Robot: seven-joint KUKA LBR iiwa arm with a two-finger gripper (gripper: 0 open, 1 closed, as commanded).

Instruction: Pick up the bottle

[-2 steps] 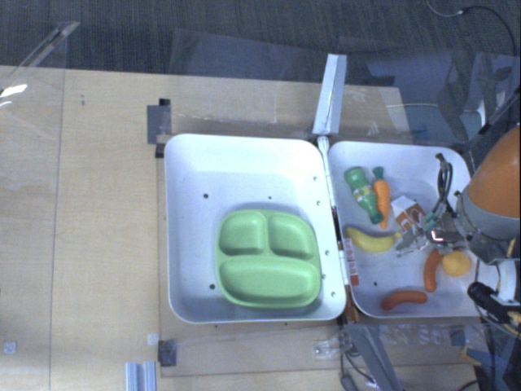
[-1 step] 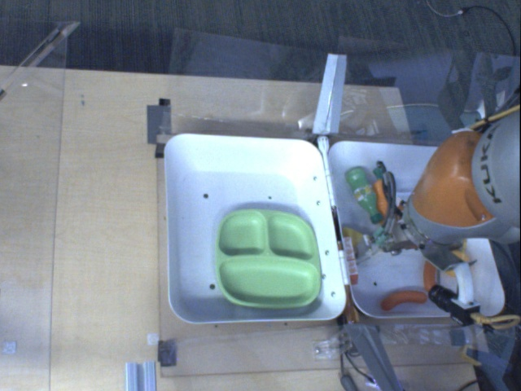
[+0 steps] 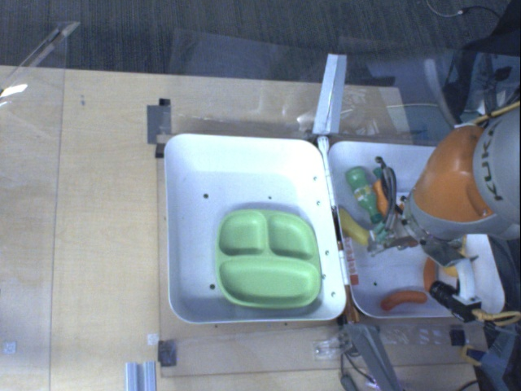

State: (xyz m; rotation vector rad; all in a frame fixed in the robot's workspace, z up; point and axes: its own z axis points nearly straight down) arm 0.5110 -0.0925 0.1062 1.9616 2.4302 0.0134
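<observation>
1. A pale wooden bench [image 3: 81, 243] fills the left of the scene, bare apart from a clear plastic sheet laid over its far side; dark carpet [image 3: 203, 6] runs along the top.
2. Two shallow white bins sit side by side, touching along a shared edge, with a grey metal post [image 3: 329, 96] rising from their far junction.
3. The left bin [image 3: 195, 177] holds one item: a green three-compartment tray [image 3: 268, 257], lying flat toward the bin's near right corner, with open white floor to its left and behind it.
4. The right bin [image 3: 362, 300] is more crowded. One green bottle [image 3: 363, 190] lies near its far left corner, an orange piece just beside it. One yellow, banana-like object [image 3: 352, 226] rests against the left wall, and one red, sausage-shaped object [image 3: 403, 300] lies along the near edge.
5. The gripper [image 3: 389, 236] sits low in the right bin, just below the bottle and beside the yellow object; whether its fingers are spread or closed cannot be made out.
6. The grey arm, with its orange band [image 3: 452, 182], covers much of the right bin's right half, leaving little open floor there.
</observation>
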